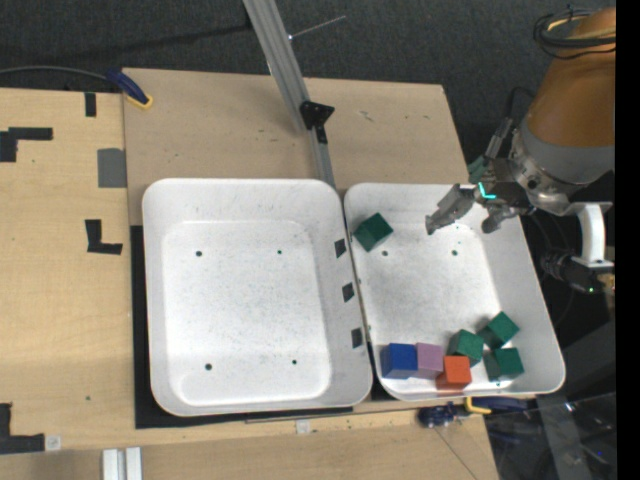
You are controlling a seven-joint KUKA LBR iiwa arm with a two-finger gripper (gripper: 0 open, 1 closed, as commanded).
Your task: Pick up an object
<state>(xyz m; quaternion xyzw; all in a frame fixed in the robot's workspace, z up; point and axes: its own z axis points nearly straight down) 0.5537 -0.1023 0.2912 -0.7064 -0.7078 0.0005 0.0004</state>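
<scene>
Two shallow white bins are set side by side on a tan bench. The left bin lies toward 9 o'clock and the right bin toward 3 o'clock.

The arm, grey with an orange band, is seen entering from 3 o'clock. Its end effector is poised over the right bin's 12 o'clock end, its two fingers spread wide apart with nothing between them.

A lone green cube is found near the right bin's 11 o'clock corner, at 9 o'clock from the end effector and apart from it. The cube is seen rotated, one corner pointing toward 12 o'clock; being a cube, it shows no evident long axis. Open bin floor lies between it and the fingers.

At the right bin's 6 o'clock end a cluster is gathered: a blue cube, a lilac cube and an orange cube in a touching row, with three green cubes packed just beside them toward 3 o'clock.

A slanted metal bar is seen running from 12 o'clock down to the seam between the bins.
</scene>
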